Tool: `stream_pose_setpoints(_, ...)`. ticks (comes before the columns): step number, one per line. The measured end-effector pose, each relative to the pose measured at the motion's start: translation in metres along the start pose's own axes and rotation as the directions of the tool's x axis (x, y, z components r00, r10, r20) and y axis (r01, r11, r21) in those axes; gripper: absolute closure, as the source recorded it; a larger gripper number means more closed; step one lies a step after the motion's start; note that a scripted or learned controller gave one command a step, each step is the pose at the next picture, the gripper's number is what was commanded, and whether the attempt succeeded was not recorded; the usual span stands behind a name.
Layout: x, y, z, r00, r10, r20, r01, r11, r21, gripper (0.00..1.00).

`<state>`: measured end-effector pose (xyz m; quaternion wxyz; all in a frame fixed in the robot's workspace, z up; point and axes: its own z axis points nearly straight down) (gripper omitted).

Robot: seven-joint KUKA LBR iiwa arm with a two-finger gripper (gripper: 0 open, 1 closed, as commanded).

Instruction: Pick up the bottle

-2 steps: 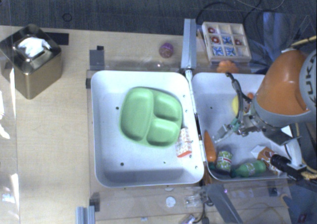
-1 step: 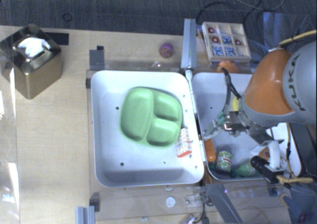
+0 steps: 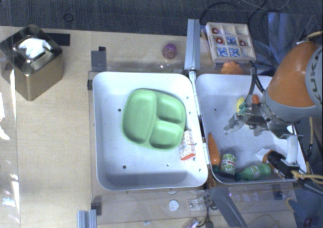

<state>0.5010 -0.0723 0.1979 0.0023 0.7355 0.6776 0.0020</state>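
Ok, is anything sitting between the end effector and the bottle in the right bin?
Nothing visible does. The end effector hangs over bare bin floor, with the green bottle lying along the near wall below it. A can lies just left of the bottle, beside the path.

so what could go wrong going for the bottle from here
The green bottle lies on its side against the right bin's near wall, so fingers may hit the wall or it may roll away. A small can and a carrot crowd its end, so the gripper, above the bin floor, could catch one instead.
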Motion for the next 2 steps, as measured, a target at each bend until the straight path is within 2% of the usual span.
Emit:
stream_pose_setpoints(1,-0.015,-0.012,0.044,0.983,-0.185,-0.001,0.185,0.983,0.002,0.0)
stream_pose_setpoints(2,-0.018,-0.01,0.099,0.974,-0.228,0.005,0.228,0.974,-0.006,0.0)
